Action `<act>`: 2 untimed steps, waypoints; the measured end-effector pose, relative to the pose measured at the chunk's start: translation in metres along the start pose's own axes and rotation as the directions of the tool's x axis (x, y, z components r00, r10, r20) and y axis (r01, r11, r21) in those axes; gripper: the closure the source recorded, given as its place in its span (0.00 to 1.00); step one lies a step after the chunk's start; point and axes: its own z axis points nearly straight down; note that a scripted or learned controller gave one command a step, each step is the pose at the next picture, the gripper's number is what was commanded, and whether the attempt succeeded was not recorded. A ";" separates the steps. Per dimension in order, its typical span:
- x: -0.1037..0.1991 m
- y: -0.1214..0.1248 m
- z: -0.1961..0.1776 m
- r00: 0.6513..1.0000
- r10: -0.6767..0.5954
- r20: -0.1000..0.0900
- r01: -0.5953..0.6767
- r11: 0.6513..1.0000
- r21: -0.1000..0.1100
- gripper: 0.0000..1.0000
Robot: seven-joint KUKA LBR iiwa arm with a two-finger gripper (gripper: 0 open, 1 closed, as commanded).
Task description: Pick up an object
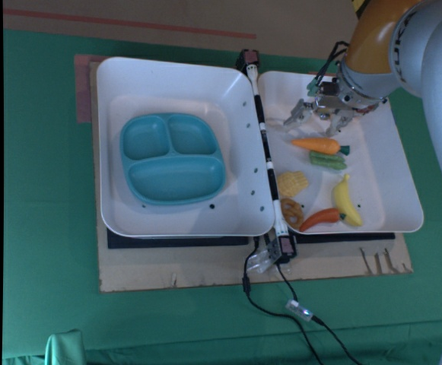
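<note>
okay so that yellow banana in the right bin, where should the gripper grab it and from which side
Grip the banana across its thick middle, coming straight down from above. It lies flat on the bin floor, curving from a narrow tip near the green bean to its lower end by the red pepper. The middle is probably the safest spot: it keeps the gripper off both neighbours, with fingers closing across the curve.

Your arm [434, 33] is built of smooth, rounded grey segments with a broad orange band [376, 25] just above the wrist. Dark lettering runs along the grey shell beside that band. A thin black cable [331, 58] loops beside the wrist. Your gripper [317, 120] is bare metal and dark parts, with two pale grey fingers [295, 115].
</note>
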 end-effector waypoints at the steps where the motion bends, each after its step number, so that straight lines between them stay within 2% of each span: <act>1: -0.001 -0.043 0.003 1.000 0.000 0.005 0.000 1.000 -0.020 0.00; 2: -0.003 -0.041 -0.008 1.000 0.003 0.007 -0.003 1.000 -0.024 1.00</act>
